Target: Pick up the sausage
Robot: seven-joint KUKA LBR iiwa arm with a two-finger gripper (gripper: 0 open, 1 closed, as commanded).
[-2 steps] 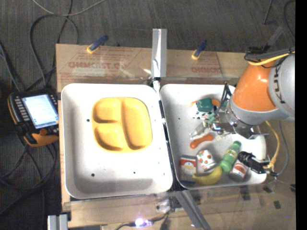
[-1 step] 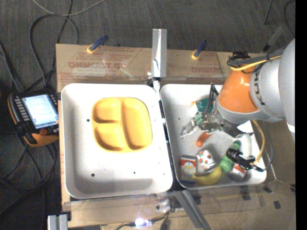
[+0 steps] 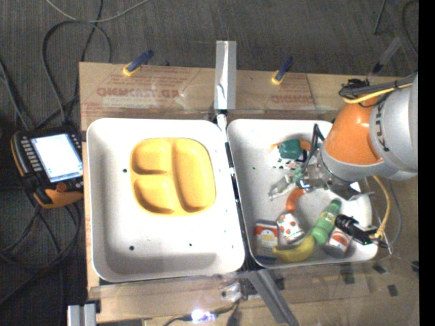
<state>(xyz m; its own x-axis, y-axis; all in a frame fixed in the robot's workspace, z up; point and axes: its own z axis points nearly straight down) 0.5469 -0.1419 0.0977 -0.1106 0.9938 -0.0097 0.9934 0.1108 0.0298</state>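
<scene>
Task apparently unfinished, nothing seen lifted. Arm [image 3: 370, 138] reaching in from the right over the right bin [image 3: 255, 138]. Tool [image 3: 291, 180] low among the clutter there, metal fingers [image 3: 280, 187] looking slightly spread, nothing visibly pinched between them. Sausage [image 3: 294, 199], judged to be the small orange-red piece lying just beside and below the fingertips, on the bin floor; identity uncertain. Close by: green bottle [image 3: 326, 220], banana [image 3: 294, 251], small cans [image 3: 279, 231], a teal object [image 3: 291, 148]. Yellow tray [image 3: 173, 175] in the left bin [image 3: 109, 243]. Remaining: closing on the sausage, then lifting clear.
</scene>
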